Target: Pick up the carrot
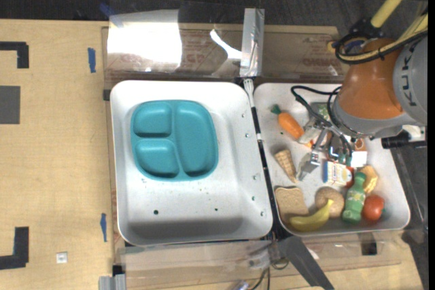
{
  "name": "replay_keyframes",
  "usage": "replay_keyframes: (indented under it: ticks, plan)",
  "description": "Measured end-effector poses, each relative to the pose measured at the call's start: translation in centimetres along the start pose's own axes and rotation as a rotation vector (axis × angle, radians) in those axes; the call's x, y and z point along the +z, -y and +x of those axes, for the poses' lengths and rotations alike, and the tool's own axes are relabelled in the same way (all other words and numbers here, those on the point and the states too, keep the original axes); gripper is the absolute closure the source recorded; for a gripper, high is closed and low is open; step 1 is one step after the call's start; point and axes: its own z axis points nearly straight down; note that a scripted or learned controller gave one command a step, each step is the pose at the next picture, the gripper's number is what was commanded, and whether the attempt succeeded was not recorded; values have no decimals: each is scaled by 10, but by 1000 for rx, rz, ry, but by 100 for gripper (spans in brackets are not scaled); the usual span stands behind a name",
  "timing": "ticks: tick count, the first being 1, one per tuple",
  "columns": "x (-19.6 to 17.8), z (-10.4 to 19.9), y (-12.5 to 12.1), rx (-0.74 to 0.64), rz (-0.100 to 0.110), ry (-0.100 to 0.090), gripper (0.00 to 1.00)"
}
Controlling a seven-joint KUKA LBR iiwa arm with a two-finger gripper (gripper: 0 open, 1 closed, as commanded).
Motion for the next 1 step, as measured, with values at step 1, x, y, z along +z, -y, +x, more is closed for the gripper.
replay_keyframes:
  ticks: [1]
  plan:
    - [10,-25,-14,-110,1,-13,0]
